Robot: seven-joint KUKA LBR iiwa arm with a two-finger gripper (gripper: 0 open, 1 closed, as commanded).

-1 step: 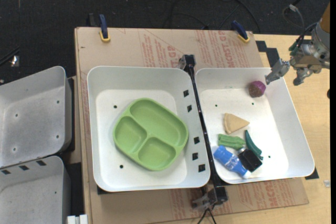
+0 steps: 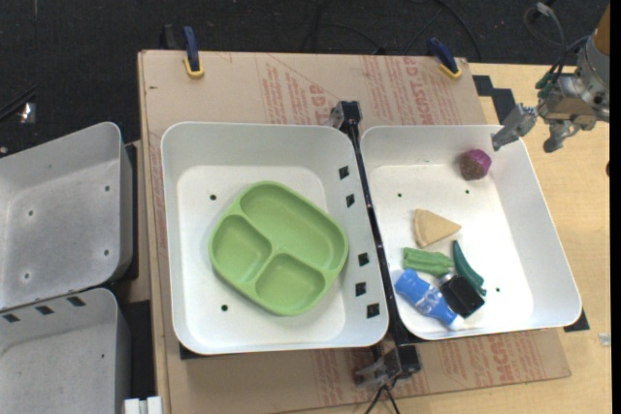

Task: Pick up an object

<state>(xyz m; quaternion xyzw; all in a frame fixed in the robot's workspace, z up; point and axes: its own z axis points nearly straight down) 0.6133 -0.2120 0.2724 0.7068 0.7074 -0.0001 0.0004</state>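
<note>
Objects for picking all lie in your right bin (image 2: pixel 543 238), and none of them is in the gripper yet. Start at the near end: a blue piece (image 2: pixel 423 295) sits close to the front wall, with a black block (image 2: pixel 463 296) touching it on the right. Just behind those you see a green strip (image 2: pixel 427 260) lying flat and a dark green curved piece (image 2: pixel 467 265) leaning along the black block. A little further back a tan wedge (image 2: pixel 435 227) rests by itself on bare floor, apart from the cluster. Further still, near the far wall, a small purple ball (image 2: pixel 474 163) sits alone.

Your left bin (image 2: pixel 184 208) carries a green divided plate (image 2: pixel 279 247), flat and well away from the arm.

At the far right, the gripper (image 2: pixel 533 126) hangs above the back right corner of the right bin, outside the rim line and just beside the purple ball, not touching it. Its two fingers (image 2: pixel 511 127) stand spread wide with nothing between them.

Judge the task as barely begun: no approach has closed on anything, no descent into the bin is evident, and the whole grasp and lift are left. The purple ball is the nearest candidate to the gripper, and the tan wedge offers you the clearest room around it; the near cluster looks crowded and more likely to slip.
</note>
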